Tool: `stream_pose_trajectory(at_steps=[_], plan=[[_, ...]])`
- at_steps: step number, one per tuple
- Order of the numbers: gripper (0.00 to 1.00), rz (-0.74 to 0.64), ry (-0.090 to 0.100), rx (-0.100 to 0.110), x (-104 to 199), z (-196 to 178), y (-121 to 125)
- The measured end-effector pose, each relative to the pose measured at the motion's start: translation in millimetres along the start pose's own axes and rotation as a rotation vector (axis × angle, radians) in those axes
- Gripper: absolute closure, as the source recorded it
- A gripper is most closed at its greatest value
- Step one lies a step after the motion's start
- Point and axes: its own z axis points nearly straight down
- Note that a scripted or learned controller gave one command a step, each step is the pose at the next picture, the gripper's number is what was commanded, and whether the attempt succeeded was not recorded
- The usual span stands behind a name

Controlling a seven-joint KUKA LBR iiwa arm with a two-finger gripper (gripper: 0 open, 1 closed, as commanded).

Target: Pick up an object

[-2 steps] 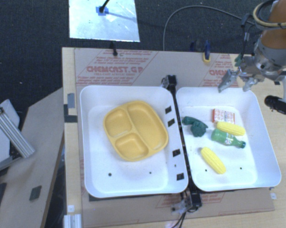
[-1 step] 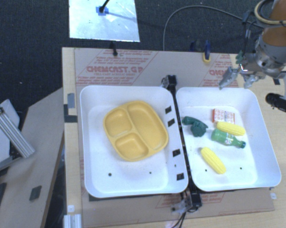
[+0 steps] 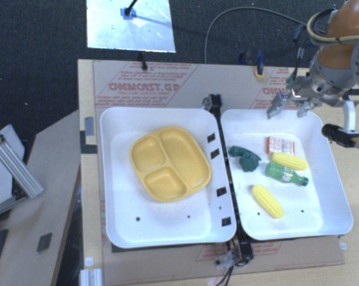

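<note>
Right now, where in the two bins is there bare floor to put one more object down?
Left bin: the yellow divided plate fills the middle; bare strips lie along the near and left walls. Right bin: the near-right corner beyond the lower corn is bare. Crowded: the middle, with the dark green toy, green bottle, upper corn and small box.
</note>
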Motion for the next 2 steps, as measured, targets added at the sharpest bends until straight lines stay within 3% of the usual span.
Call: stream_pose_trajectory(at_steps=[2], plan=[[0.0, 0.003, -0.002, -0.007, 5, 118, -4]])
